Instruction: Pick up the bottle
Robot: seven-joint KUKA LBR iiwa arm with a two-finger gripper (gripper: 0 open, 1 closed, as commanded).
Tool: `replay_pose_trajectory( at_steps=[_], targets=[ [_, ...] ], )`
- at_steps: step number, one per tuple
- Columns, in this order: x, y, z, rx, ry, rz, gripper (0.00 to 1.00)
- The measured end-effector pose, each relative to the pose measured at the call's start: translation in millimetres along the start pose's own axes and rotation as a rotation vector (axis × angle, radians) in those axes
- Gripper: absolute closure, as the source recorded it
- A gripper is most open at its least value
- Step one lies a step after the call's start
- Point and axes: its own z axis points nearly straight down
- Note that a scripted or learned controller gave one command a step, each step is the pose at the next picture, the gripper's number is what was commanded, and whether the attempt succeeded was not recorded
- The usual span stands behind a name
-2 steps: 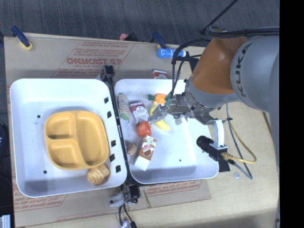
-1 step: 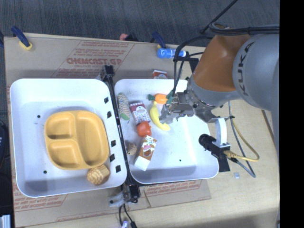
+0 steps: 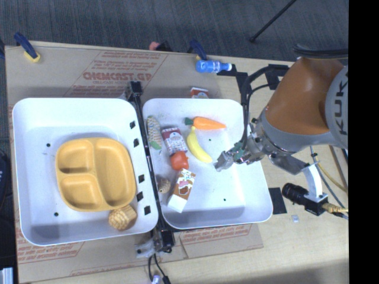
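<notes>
1. Nearest, the bottle (image 3: 182, 189) lies on its side at about 7 o'clock in the right bin (image 3: 237, 201). It appears to be the white-ended item with a brown label, though its small size leaves that reading unsure. It rests on the bin floor, so the lift is not done.
2. The gripper (image 3: 224, 161) hangs over the same bin at about 3 o'clock, well apart from the bottle. It lies at roughly 2 o'clock from the bottle. Whether the claw is spread or pressed together cannot be told, and the view gives no sign of a load in it.
3. A tomato (image 3: 179, 160) sits at the bottle's 12 o'clock, close by.
4. A banana (image 3: 199, 146) lies farther back, between tomato and gripper.
5. Judged from this, the task is at the approach stage. What is left is to travel toward 8 o'clock, descend, grasp and raise.
</notes>
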Motion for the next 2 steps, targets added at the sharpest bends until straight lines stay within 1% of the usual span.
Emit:
replay_pose_trajectory(
  at_steps=[1,2],
  targets=[
    [35.5,10.9,34.1,-0.001,-0.001,-0.155,1.00],
    [93.4,27.8,71.3,0.001,0.000,-0.465,1.00]
  ],
)
